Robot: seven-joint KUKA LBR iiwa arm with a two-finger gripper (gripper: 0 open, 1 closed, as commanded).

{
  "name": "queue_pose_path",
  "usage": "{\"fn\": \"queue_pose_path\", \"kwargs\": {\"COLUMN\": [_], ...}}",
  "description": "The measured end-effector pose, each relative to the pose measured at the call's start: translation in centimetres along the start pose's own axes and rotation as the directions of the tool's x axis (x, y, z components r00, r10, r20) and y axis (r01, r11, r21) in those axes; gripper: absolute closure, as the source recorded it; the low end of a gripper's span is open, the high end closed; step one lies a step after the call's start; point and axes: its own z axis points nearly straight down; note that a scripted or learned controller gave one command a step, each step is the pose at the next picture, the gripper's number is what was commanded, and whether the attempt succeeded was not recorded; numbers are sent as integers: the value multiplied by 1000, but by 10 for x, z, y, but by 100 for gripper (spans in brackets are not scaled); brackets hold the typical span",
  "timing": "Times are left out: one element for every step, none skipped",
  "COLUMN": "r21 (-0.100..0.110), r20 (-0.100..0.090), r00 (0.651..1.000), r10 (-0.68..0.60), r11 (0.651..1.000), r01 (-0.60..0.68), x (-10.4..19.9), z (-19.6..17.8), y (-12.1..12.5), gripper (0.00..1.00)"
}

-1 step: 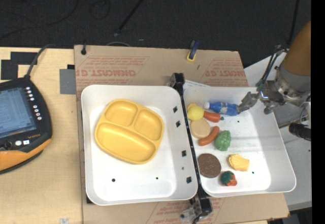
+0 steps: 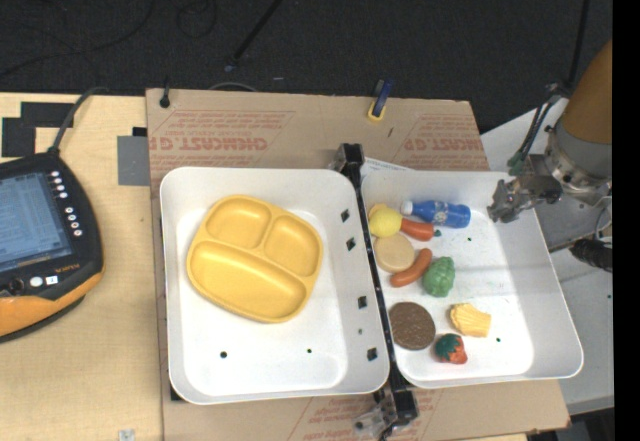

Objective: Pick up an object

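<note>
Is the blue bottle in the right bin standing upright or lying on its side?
Lying on its side. The blue bottle stretches flat along the floor of the right bin, its white cap pointing left toward the yellow lemon.

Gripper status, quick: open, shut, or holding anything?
Gripper: cannot be told from this view; it sits above the right bin's far right edge, with no item seen in it.

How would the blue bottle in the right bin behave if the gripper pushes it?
The blue bottle lies on its side, so it would probably roll. It looks like a small plastic toy, likely light. It touches the carrot, which may get nudged too.
</note>
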Motion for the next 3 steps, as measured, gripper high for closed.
{"fn": "queue_pose_path", "kwargs": {"r21": [5, -5, 8], "r20": [-6, 0, 0], "r00": [1000, 1000, 1000], "r10": [-9, -2, 1], "r11": [1000, 1000, 1000], "r01": [9, 2, -1], "x": [126, 144, 143], "z": [22, -57, 1], "y": [-6, -10, -17], "gripper": [100, 100, 100]}}
